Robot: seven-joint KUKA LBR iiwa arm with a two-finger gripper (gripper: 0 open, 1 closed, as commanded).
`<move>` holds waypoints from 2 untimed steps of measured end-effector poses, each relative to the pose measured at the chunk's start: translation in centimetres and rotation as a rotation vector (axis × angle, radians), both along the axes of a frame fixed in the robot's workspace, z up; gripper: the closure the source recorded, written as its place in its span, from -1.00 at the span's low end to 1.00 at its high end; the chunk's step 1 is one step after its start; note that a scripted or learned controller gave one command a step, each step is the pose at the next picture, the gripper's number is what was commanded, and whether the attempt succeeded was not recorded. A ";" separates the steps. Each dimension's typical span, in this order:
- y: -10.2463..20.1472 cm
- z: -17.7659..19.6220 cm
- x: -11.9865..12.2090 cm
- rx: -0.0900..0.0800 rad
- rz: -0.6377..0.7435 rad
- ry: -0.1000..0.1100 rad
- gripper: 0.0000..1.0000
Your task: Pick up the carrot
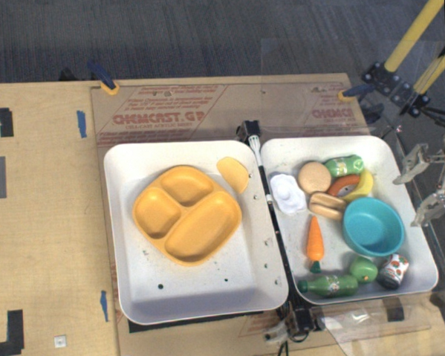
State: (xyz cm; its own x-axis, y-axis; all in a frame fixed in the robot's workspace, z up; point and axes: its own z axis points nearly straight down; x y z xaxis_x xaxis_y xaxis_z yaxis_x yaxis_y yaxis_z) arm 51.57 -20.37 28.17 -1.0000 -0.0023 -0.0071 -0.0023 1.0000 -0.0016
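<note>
The carrot (315, 240) lay upright in the right bin (408, 170), near its left wall, just beside the teal bowl (372, 227), with a green bottle (329, 284) below its tip. Toys crowded that bin. The left bin (129, 238) held a yellow divided plate (186, 212) with bare floor around it. The gripper's state could not be told.
</note>
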 end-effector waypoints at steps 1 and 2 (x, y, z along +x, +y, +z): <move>-0.8 -16.5 -2.5 0.006 0.080 0.004 -1.00; -2.1 5.4 0.8 -0.010 0.053 -0.022 -1.00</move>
State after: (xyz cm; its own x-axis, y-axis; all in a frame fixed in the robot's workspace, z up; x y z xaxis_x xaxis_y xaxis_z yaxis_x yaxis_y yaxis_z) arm 52.37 -22.43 33.61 -0.9980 -0.0554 -0.0291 -0.0551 0.9984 -0.0122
